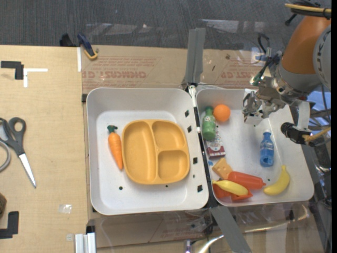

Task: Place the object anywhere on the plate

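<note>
At the near edge of the right bin (303,191) lie a curved yellow banana (278,182), a second, smaller banana (232,187) resting on a glossy red pepper (241,182), and beside them a wedge of holed cheese (221,167). Further back stand a small blue bottle (267,149), a flat red-and-white packet (215,151), a green bottle (209,123) and a round orange (222,113), the last two just beside each other near the divider. The left bin (100,157) holds a smooth yellow plate (156,151) with three compartments; a plastic carrot (115,146) with a green top lies along its left rim, on the bin floor, not on the plate. The arm (305,46) enters from the right, wrist bent downward over the far part of the right bin. The gripper (256,111) hangs above bare bin floor, right of the orange and apart from it; whether its fingers are spread or closed cannot be told. Scissors (18,146) lie on the wooden bench (42,194) at left.
</note>
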Motion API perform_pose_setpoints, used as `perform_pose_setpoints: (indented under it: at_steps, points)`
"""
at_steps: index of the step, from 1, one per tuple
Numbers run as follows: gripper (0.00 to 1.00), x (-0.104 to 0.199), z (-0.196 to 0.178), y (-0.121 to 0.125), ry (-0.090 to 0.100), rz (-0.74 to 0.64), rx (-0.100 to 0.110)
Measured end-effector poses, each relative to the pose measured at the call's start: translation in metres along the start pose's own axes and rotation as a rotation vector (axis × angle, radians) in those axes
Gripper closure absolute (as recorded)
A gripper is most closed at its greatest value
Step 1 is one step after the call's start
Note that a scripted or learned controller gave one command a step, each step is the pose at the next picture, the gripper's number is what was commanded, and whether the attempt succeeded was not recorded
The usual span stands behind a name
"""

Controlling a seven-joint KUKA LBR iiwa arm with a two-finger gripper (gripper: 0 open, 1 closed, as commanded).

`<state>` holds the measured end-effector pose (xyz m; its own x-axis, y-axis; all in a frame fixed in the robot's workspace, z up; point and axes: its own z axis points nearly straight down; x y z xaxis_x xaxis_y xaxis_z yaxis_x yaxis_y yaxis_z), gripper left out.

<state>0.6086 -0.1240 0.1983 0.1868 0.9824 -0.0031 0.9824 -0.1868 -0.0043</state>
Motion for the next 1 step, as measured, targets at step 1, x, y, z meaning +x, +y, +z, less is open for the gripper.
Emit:
perform_pose_setpoints:
  at_steps: [1]
  points:
    - [1.0, 0.0605, 0.0081, -0.0615, 0.002, 0.102, 0.001]
